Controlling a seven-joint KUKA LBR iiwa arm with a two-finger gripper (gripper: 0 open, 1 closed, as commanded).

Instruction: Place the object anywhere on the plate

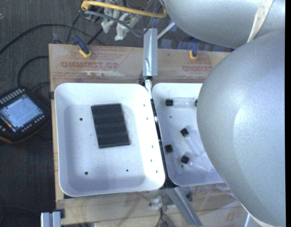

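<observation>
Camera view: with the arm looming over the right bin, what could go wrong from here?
1. The grey arm hides much of the right bin, so a pick there is hard to verify.
2. The clear vials lie close together; one may get nudged aside.
3. The black plate is a small target in the left bin.

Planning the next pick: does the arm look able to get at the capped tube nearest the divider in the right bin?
Probably yes: that tube lies in the open, apart from the others, and the arm hangs over the same bin.

We see two smooth white plastic bins, a matt black ribbed plate, clear glossy vials with black caps, a wooden counter, and the arm's smooth grey satin shell.
</observation>
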